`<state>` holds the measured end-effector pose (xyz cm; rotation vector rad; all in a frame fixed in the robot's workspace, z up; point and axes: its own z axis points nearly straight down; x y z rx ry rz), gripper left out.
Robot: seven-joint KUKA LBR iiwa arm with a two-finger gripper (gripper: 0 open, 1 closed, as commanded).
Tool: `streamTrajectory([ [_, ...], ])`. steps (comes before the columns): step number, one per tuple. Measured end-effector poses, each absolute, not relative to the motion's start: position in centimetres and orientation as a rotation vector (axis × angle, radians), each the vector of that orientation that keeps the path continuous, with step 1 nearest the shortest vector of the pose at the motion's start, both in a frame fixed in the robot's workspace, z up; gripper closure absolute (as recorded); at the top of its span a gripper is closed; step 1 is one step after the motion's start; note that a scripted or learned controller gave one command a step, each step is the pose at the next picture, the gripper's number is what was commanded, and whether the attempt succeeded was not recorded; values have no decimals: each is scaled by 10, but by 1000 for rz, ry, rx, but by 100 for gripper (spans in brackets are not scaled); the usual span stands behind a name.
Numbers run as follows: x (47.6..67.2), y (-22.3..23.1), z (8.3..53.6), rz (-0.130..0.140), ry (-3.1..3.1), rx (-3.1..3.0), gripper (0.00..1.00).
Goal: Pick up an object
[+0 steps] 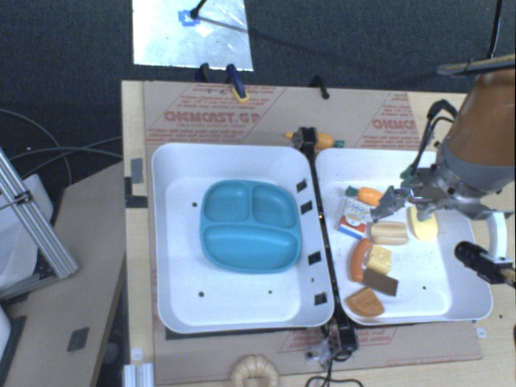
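Note:
The right bin (463, 293) holds several toy foods. Among them are an orange carrot (369, 194), a white, blue and red packet (352, 216), a tan bun (389, 233) and a pale yellow piece (424, 226). Further forward lie an orange sausage (359, 258), a yellow cheese block (379, 259), a brown slab (380, 282) and an orange cracker (364, 302). My gripper (405, 207) hangs open over the bin's middle, just above the bun and the yellow piece. One finger (387, 203) points toward the packet. Nothing is between the fingers.
The left bin (177, 297) holds a blue divided plate (250, 224). Black clips run along the seam between the bins (314, 232). A small orange object (323, 141) lies on the cardboard behind the bins. The arm's body (484, 143) covers the right bin's far right corner.

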<state>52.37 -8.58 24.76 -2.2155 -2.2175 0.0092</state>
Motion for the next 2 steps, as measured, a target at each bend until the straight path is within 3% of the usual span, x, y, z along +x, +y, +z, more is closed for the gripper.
streamTrajectory([
  [1, 526, -86, 252, -1, -2225, -2219, 0],
  [2, 524, -82, 210, 2, -2221, -2218, 0],
])
